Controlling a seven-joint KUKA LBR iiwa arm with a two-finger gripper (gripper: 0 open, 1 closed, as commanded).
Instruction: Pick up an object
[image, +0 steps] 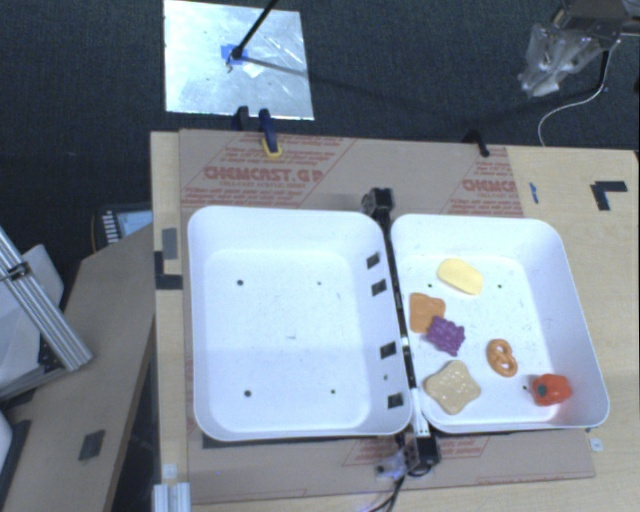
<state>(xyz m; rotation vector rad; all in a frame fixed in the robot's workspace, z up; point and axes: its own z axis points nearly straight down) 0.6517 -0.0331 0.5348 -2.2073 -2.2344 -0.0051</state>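
Gripper (552, 62) sits at the upper right of the camera view, over dark floor beyond the far edge of the bench, well apart from both bins. It shows as a pale, blurred metallic shape; whether the claw is apart or together cannot be told from this view, and nothing is visible in it or touching it. A thin white cable (572, 105) loops down from it toward the bench edge. All objects lie in the right bin (575, 290): a yellow oval piece (460, 276) toward the far side; an orange flat piece (426, 310) near the bin's left wall, with a purple knobbly piece (445, 335) just beside it, touching or nearly so at its near right corner; a tan cracker-like piece (452, 387) at the near left; a small orange pretzel shape (501, 357) to its right; a red-orange piece (549, 389) by the near right corner. The left bin (200, 300) stands alongside, joined at the centre by black clips (378, 288). Both bins rest on a brown printed board (290, 170).
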